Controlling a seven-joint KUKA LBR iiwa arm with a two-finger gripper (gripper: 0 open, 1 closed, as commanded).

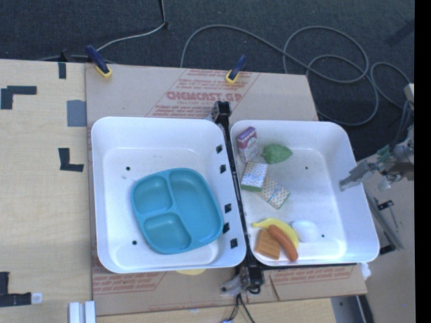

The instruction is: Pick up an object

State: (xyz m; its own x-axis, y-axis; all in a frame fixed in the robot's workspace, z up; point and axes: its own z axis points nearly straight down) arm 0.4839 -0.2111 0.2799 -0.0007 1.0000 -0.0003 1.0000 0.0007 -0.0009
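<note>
The big wooden desk (40,200) carries two shallow white bins. The left white bin (108,140) holds a blue plastic plate with three parts (176,209). The right white bin (337,147) holds the small things to pick from: a green lump (277,153), a purple and white little box (246,140), two checked packets (254,176), a yellow toy banana (283,229), an orange sausage (287,245) and a white egg (306,231). The end effector (350,178) sits at the right rim of that bin, and I cannot tell its state. Nothing is picked up yet, so I think the whole job is left.
</note>
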